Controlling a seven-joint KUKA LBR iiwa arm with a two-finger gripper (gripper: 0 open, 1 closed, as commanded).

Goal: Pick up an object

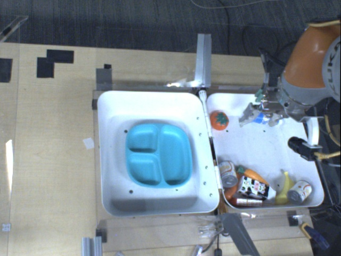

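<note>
Bins: two shallow white bins of smooth plastic with rounded corners, side by side; the left bin (109,159) and the right bin (266,148).
Tray: one light blue tray (159,153) lies in the middle of the left bin; it is glossy, with rounded corners and three compartments.
Arm: one grey arm with an orange band (311,57) comes in from the right, above the far part of the right bin.
Gripper: one metal gripper (259,114) hangs over the far side of the right bin; I cannot tell if its fingers are open or closed, and I see no object between them.
Tomato: one round red-orange tomato (219,120) with a green top, at the far left of the right bin, near the gripper but apart from it.
Near pile: along the near wall of the right bin lie two small cans (228,174), one orange carrot (254,175), one black and white box (251,188) and one yellow banana (284,185).
</note>
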